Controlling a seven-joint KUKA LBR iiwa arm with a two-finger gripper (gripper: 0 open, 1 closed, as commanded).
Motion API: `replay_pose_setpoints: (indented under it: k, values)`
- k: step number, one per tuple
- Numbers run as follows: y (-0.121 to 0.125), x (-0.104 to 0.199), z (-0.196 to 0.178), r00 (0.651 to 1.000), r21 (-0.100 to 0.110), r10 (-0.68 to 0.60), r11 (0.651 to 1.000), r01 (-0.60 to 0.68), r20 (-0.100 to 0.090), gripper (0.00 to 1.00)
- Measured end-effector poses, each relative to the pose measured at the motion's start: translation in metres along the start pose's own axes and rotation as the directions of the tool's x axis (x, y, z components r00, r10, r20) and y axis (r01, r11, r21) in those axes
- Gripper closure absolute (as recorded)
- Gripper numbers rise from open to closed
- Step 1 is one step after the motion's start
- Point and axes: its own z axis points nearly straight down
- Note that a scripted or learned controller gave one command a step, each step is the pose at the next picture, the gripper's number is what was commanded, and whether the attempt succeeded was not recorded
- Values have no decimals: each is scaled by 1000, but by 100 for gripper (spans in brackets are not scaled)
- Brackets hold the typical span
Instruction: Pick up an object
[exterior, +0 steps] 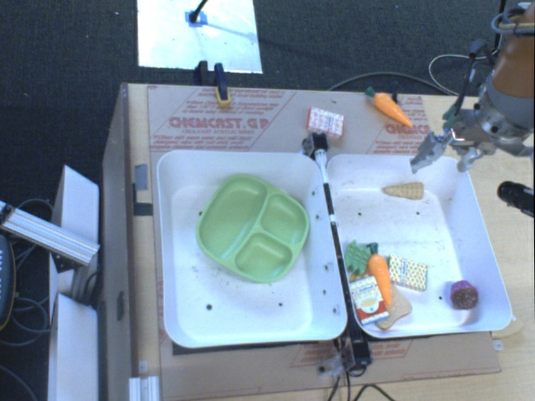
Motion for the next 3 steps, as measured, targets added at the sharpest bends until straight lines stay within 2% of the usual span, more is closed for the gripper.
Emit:
replay_pose_setpoints:
  k: [1,2,3]
  values:
    - [40,-4,163,1000,5,-1,1000,1,-2,0]
    - [56,-21,182,1000,-9,0,1000,0,1,0]
    - [56,50,182,1000,-14,-2,1000,2,3,0]
